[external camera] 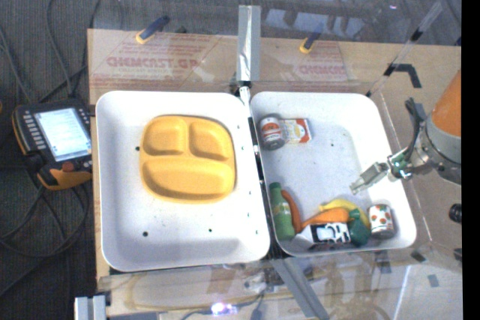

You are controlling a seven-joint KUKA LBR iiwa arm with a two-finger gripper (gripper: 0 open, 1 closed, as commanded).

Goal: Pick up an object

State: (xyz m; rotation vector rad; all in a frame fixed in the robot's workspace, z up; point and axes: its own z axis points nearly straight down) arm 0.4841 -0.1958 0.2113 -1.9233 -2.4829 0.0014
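The right bin (322, 98) holds the loose objects. A small tin can (271, 133) lies next to a red and white carton (298, 130) near its back left corner. Along the front wall lie a green bottle (281, 210), an orange carrot-like piece (295, 215), a yellow banana (339, 204), a black and white box (331, 233) and a small white can with red dots (381, 218). My gripper (364, 182) hangs over the bin's right side, above bare floor, a little behind the dotted can and the banana. Nothing visibly hangs from it.
The left bin (120, 161) carries a yellow divided tray (189, 158) at its middle. A metal post (247, 49) stands behind the seam between the bins. A teach pendant (56, 135) sits off the bench's left edge. The arm's orange band (454, 112) is at the right.
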